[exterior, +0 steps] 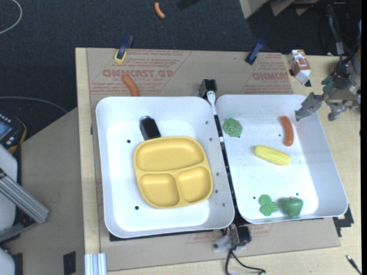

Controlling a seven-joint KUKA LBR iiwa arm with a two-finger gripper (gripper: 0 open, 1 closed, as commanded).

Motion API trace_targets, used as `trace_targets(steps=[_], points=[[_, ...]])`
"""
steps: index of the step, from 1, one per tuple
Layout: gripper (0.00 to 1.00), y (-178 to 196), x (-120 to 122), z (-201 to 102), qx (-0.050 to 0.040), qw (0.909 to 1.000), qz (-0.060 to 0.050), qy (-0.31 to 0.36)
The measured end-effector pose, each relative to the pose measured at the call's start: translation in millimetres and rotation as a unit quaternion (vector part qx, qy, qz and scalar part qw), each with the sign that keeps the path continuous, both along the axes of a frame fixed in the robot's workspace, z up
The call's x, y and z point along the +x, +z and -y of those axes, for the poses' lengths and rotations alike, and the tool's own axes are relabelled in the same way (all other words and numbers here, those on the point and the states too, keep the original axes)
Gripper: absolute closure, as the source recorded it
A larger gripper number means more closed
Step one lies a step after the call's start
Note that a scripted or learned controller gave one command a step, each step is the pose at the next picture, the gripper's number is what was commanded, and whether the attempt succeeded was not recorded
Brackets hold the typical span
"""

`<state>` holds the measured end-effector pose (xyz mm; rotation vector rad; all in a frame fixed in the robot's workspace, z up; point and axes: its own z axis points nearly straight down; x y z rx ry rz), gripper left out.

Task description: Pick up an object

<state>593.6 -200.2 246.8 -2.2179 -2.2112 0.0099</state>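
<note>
Camera view, starting at the left: the left bin (109, 171) holds a yellow divided plate (172, 171), three compartments, lying flat and taking up most of the floor. Just behind it, touching its far rim, a small black object (149, 127) sits tilted. Beyond that bin, on the brown board (189, 67), an orange sausage (131, 85) lies loose, and a blue-and-yellow clamp (122, 48) grips the board's far edge.

Crossing the seam now, into the right bin (327, 171). First up, a green broccoli piece (232, 127) near the far left corner. Toward the middle, a yellow corn cob (272, 155) lies at a slant. Behind and to the right of it, an orange-red sausage (287, 130) lies lengthwise, well apart from the corn. Down at the near edge, a second green leafy piece (266, 204) sits just beside a green pepper (292, 206), the two almost touching.

And over at the right, that's me: my gripper (321, 106) hangs above the bin's far right corner, fingers spread wide, one tip (304, 109) reaching in over the rim, the other farther right. Nothing sits between them. The closest object to my fingers is the orange-red sausage, just left of the inner tip and lower, lying on the bin floor.
</note>
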Motion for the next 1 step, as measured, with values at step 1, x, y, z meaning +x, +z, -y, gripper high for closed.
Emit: trace_targets(steps=[1], points=[[0.0, 6.9, 2.5, -0.4, -0.0015, 1.0, 0.006, 0.002]])
